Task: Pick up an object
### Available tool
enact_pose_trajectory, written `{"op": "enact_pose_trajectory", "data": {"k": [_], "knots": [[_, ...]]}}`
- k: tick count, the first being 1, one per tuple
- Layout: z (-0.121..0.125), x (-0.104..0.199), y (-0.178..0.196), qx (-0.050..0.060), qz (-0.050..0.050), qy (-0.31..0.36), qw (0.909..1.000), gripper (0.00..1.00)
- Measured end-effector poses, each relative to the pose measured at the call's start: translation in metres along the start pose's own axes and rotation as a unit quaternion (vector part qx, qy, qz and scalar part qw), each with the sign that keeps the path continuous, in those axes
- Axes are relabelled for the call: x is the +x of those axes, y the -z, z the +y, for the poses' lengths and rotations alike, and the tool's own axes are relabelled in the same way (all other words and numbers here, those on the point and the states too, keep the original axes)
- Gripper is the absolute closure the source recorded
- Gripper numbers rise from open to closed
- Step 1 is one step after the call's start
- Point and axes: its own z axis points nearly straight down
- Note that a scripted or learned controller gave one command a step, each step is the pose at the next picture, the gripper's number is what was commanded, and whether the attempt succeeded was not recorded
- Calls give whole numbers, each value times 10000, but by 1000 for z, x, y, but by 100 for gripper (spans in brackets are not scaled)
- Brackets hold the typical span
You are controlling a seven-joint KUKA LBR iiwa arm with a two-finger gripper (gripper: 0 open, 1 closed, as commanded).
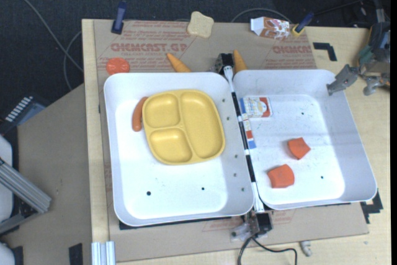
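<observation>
The right bin [347, 152] holds an orange block [299, 148], a rounder orange piece [281, 176] and a small red-and-white carton [255, 107] near its left wall. In the left bin [180, 205] lie a yellow divided plate [183, 126] and a red sausage [137, 115] at the plate's left side. My gripper [355, 81] hangs over the right bin's far right corner, well away from the orange pieces. Its two grey fingers [340, 79] stand apart, open, with nothing between them.
Behind the bins on the cardboard lie a bread slice [200, 24], two toy carrots [178, 63] [239, 61], an orange disc [117, 66], a small carton [271, 27] and a blue clip [118, 17]. A black clamp [225, 63] sits between the bins.
</observation>
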Motion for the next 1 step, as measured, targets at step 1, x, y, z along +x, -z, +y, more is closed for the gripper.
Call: {"op": "enact_pose_trajectory", "data": {"k": [1], "knots": [[47,38,-131,21,12,5,10000,0]]}}
